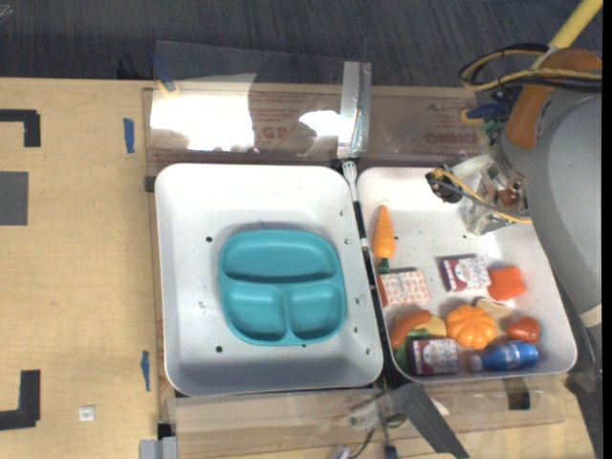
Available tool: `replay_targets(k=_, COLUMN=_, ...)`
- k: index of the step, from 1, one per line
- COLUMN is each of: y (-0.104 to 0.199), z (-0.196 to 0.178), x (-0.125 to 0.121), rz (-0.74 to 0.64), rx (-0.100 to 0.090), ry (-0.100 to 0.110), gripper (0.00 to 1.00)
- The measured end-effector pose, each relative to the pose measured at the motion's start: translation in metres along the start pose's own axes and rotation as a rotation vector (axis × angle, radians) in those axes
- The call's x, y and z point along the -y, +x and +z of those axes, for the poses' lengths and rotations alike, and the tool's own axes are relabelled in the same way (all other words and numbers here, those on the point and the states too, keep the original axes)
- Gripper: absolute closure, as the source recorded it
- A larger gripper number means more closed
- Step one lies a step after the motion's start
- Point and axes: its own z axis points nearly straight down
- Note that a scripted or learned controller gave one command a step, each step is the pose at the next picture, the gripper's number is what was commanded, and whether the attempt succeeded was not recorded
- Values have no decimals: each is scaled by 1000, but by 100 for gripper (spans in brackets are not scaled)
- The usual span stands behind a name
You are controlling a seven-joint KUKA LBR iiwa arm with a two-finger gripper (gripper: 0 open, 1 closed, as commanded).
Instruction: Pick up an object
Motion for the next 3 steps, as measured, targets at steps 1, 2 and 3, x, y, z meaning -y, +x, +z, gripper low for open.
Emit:
replay_targets(k=1, y=-16, z=-67, x=3, rz=-89, rx=-3, ry=-2, gripper=100)
replay_targets(k=2, y=-32, z=0, x=-29, rz=-1, rx=0, ry=7, gripper=100)
replay_targets(k=3, y=7, z=-1, x=36, rz=-9, rx=1, ry=4, gripper=100)
